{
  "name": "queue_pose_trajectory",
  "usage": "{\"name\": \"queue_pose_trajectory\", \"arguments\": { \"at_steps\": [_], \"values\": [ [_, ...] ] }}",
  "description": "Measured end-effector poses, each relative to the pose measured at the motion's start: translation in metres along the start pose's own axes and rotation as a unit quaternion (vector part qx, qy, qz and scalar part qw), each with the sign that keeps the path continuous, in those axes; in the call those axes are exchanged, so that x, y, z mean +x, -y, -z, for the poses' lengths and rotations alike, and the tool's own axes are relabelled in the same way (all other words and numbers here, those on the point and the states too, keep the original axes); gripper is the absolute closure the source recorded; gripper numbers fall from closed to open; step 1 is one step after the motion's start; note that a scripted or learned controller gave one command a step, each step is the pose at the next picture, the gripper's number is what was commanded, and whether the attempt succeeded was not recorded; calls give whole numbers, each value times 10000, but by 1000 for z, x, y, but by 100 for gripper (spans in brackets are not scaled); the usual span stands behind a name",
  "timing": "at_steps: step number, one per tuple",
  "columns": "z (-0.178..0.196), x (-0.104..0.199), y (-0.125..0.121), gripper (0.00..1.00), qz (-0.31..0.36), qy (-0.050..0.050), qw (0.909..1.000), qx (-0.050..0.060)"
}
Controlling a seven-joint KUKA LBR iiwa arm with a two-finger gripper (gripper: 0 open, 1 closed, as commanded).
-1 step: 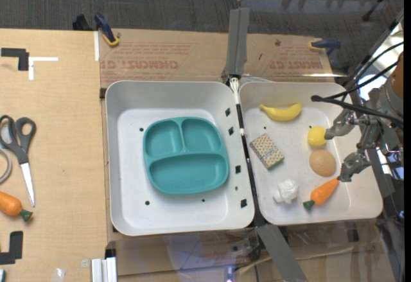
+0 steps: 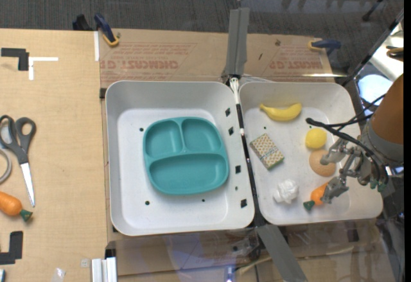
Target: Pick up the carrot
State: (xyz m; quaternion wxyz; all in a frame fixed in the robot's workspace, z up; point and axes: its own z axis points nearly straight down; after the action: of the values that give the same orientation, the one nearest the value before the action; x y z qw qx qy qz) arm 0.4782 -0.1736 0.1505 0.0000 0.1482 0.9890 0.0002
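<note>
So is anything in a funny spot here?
Yes, there are two carrots. One carrot lies in the right bin by the gripper. A second carrot lies out on the wooden bench, below the scissors, apart from the other food.

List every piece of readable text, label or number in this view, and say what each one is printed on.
Red print on the cardboard sheet behind the left bin: upside down and blurred, not reliably readable.
Red print on the cardboard sheet behind the right bin: also upside down and blurred, not readable.
Patterned packet in the right bin: any print is too small to read.
No other text is readable.
</note>
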Motion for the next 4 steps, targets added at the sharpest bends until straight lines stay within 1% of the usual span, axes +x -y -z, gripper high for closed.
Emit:
{"name": "queue_pose_trajectory", "arguments": {
  "at_steps": [1,2,3,4],
  "values": [
    [-58,-10,-20,0,49,6,10000,2],
    [-49,-11,-22,100,72,18,10000,4],
    [69,16,-55,100,-136,17,9999,1],
    [69,16,-55,0,-137,16,9999,1]
  ]
}}
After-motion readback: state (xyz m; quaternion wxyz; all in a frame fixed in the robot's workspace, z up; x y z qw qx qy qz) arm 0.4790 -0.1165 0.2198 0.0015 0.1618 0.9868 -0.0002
